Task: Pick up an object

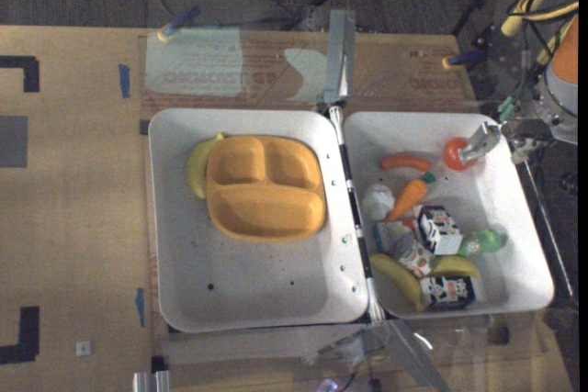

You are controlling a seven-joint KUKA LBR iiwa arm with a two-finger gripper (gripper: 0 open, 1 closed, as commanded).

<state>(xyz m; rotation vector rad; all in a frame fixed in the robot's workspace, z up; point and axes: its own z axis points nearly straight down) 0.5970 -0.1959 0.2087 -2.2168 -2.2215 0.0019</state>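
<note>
Gripper (479, 143) low over the far right corner of the right bin (525, 229), touching or just above a red round toy (452, 155); impossible to tell from this slant whether open, closed or clamped on anything, so no claim of a hold. Judged the likeliest target: that red toy, sitting near the bin's back wall, apart from the rest of the clutter. Main risks from here: round and smooth-looking, so likely to squirt sideways out of a pinch landing off centre; close to the wall and corner, so little room on that side and some chance of a scrape against the rim; possibly rolling toward the orange sausage-shaped toy (405, 162) just beside it if nudged. Less at risk but worth noting: carrot (410, 195), small carton (439, 229) and banana (396, 277) crowded toward the near half of the same bin, well apart from the tool. Look of the target: glossy red-orange, ball-like, perhaps a toy tomato, partly covered by the grey tool on its right side; too small to make out any stalk or marking. In the left bin (262, 285), an orange divided plate (266, 186), untouched.
</note>
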